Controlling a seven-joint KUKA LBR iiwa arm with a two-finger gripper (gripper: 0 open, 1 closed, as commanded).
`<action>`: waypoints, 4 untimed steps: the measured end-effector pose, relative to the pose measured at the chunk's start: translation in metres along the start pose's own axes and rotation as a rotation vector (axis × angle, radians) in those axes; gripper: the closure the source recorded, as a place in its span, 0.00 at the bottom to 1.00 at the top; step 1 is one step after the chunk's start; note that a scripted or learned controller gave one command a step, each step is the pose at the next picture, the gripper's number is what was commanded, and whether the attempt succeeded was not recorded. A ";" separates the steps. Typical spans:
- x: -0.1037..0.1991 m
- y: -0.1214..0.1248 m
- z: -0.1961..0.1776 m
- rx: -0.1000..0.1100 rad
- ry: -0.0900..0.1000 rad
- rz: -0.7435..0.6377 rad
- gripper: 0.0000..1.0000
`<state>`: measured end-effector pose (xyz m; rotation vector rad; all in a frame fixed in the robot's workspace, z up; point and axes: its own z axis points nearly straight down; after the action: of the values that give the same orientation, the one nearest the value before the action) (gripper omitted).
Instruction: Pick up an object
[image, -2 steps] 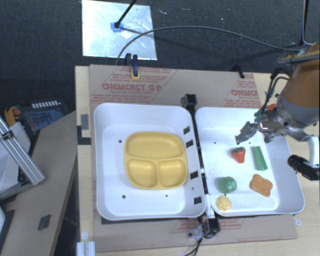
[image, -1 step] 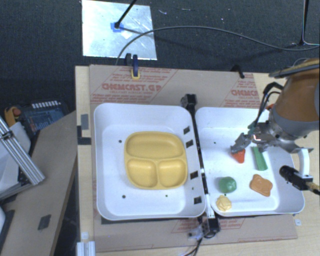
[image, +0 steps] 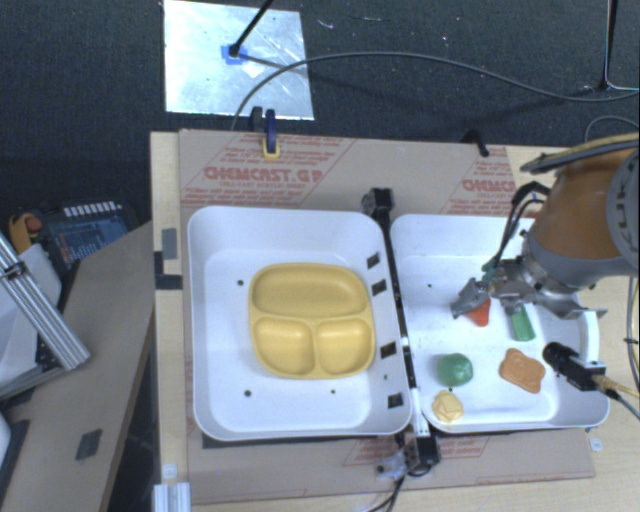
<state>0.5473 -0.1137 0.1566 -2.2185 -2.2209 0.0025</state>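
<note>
My gripper (image: 497, 300) hangs low over the middle of the right bin (image: 430, 250), with the arm coming in from the right. A small red-orange object (image: 482, 315) lies just under its left side. A green stick-shaped object (image: 520, 323) lies beneath its right side. Both are partly hidden by the gripper, and I cannot tell whether either one is touched. Nearer the front of this bin lie a round green object (image: 455, 368), a tan-orange piece (image: 521, 371) and a small pale yellow object (image: 447, 406).
The left bin (image: 215, 300) holds a yellow three-compartment plate (image: 310, 318). A black divider (image: 392, 300) runs between the two bins. Both bins rest on a cardboard sheet (image: 300, 170). Cables cross the dark floor behind.
</note>
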 end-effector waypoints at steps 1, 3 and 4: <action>0.001 -0.005 0.062 0.001 0.001 0.001 0.00; 0.002 0.010 -0.009 -0.010 -0.002 -0.003 1.00; 0.002 0.011 -0.051 -0.009 -0.002 -0.003 1.00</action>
<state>0.5588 -0.1116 0.2071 -2.2210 -2.2296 -0.0060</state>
